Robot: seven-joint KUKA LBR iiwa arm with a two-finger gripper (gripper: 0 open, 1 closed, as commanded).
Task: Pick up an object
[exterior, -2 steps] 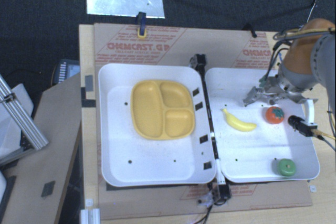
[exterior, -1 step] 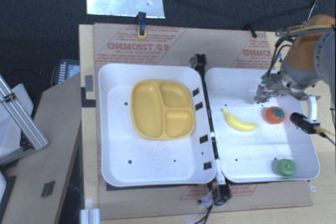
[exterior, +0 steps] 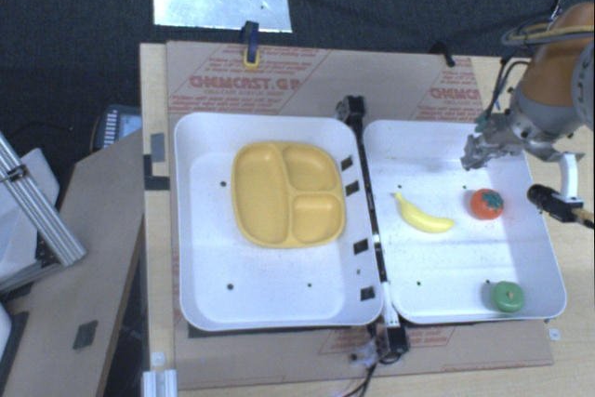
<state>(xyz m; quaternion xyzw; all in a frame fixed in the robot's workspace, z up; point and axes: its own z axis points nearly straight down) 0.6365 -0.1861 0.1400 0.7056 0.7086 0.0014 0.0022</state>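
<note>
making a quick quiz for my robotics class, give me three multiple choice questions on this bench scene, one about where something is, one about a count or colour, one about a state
1. Where does the yellow divided plate lie?
A. in the left bin
B. in the right bin
C. on the cardboard outside the bins

2. How many toy foods lie in the right bin?
A. one
B. three
C. five

3. How does the banana stand to the gripper?
A. clamped in it
B. lying loose on the bin floor, apart from it
C. hanging from the arm

Answers:
1. A: the plate sits in the middle of the left bin.
2. B: the banana, a red-orange tomato and a green round piece.
3. B: the banana rests flat, below and to the left of the gripper in the view, with bare white floor between them.
</note>
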